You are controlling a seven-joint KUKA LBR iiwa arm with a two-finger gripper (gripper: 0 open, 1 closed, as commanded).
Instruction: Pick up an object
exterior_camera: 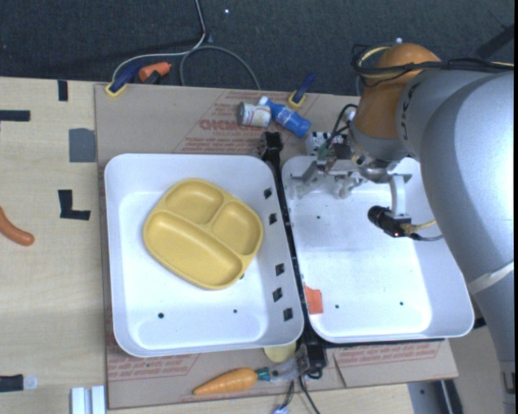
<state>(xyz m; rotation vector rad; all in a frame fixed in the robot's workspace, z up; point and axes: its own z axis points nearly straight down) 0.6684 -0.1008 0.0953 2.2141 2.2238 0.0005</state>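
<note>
A yellow divided plate (205,231) lies in the left white bin (125,317), tilted slightly toward the bin's middle. A small orange-red piece (312,300) rests in the right white bin (449,313), close to its left wall near the front. My gripper (330,177) hangs over the back left corner of the right bin, under the orange band (388,102) of the wrist. It is well apart from the orange-red piece and across the dividing walls from the plate. Nothing is visibly held.
A toy carrot (227,381) lies in front of the bins, and a yellowish object (279,351) peeks out beneath their front edges. A blue and white bottle (276,115) and clamps (155,71) sit behind the bins. An orange sausage (11,225) lies far left. The grey arm (475,162) covers the right bin's right side.
</note>
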